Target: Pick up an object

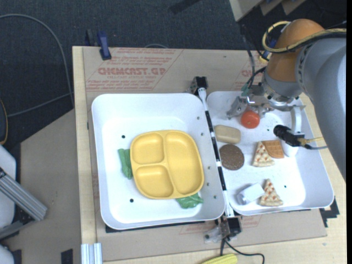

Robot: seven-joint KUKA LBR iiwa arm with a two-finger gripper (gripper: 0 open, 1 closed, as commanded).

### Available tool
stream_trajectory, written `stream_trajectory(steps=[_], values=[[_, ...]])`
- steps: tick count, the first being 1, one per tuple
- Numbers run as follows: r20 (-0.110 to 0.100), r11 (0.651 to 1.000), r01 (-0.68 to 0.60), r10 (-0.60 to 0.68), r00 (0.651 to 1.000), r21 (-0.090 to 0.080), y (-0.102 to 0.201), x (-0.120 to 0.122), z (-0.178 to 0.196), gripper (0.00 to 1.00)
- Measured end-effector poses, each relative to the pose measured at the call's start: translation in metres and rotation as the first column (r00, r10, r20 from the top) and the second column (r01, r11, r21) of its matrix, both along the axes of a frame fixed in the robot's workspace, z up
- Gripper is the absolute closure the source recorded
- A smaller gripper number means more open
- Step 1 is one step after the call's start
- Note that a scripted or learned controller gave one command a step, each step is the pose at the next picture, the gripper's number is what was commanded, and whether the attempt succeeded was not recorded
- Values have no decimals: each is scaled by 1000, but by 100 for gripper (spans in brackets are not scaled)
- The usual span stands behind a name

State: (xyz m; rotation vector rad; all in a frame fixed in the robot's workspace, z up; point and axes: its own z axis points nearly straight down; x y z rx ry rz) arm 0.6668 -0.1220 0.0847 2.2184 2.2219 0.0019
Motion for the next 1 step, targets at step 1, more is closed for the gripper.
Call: stream_trajectory(steps=[1], values=[[4, 1000, -1, 1, 1000, -2, 0, 1, 11, 100]])
